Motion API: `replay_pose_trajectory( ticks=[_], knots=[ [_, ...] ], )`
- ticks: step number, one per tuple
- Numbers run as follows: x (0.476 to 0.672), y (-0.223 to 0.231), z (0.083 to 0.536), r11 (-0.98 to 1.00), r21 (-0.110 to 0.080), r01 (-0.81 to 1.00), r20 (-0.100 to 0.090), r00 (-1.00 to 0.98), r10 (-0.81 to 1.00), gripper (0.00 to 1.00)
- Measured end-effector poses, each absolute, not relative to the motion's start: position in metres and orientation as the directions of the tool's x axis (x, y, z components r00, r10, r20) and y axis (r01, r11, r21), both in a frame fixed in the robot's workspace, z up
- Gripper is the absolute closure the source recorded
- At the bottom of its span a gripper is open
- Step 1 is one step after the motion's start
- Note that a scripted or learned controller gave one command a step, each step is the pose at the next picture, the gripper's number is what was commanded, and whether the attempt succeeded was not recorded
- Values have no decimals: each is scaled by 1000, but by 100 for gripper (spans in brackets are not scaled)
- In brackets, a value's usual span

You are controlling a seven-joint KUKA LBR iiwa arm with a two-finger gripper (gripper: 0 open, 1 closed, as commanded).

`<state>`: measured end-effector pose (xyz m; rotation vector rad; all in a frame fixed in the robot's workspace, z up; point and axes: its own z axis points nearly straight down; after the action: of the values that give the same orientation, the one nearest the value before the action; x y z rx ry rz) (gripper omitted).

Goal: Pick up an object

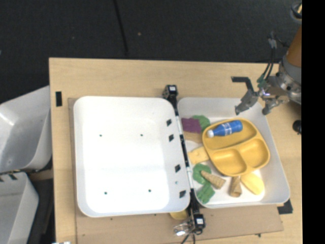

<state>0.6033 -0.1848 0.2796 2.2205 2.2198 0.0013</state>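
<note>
My gripper hangs over the back edge of the right bin, open, with nothing between its fingers. Below and left of it a yellow divided plate lies in the bin, with a blue bottle on its side in the plate's back compartment. A purple piece and a green piece lie at the bin's back left. Near the front are a green leafy item, two tan cone-like pieces and a yellow rounded item.
The left bin sits beside the right one, joined by a black-clipped divider. A pale yellow slab lies left of the plate. Bare wooden bench runs behind both bins. A white object stands off the bench's left edge.
</note>
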Motion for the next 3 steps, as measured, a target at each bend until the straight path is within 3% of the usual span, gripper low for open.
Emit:
replay_pose_trajectory(
  ticks=[1, 2, 3],
  knots=[
    [613, -103, 232, 8, -3, 1000, 3, -8, 1000, 0],
    [618, -12, 227, 10, 0, 1000, 4, -10, 1000, 0],
    [619, -19, 238, 2, 2, 1000, 0, -2, 1000, 100]
  ],
)
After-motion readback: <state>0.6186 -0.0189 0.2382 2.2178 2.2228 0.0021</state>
